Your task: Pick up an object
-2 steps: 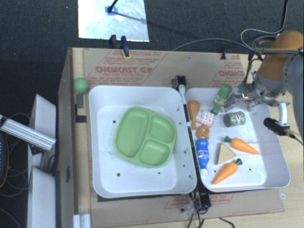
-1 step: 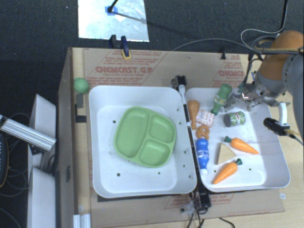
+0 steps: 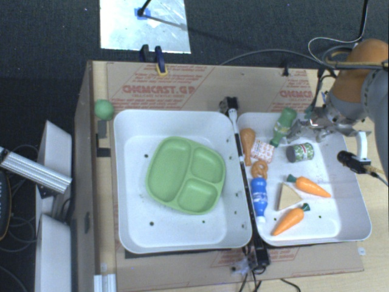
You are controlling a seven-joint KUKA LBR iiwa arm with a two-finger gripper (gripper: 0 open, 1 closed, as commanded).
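Gripper (image 3: 302,126) just beside green bottle (image 3: 282,125).

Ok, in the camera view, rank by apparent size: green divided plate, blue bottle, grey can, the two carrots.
1. green divided plate
2. blue bottle
3. the two carrots look alike, close to the bottle
4. grey can

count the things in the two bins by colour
green: 2, divided plate, bottle
orange: 2, carrots
blue: 1, bottle
grey: 1, can
tan or brown: 4, drumstick, pretzel, wrapped snack, wedge
total: 10
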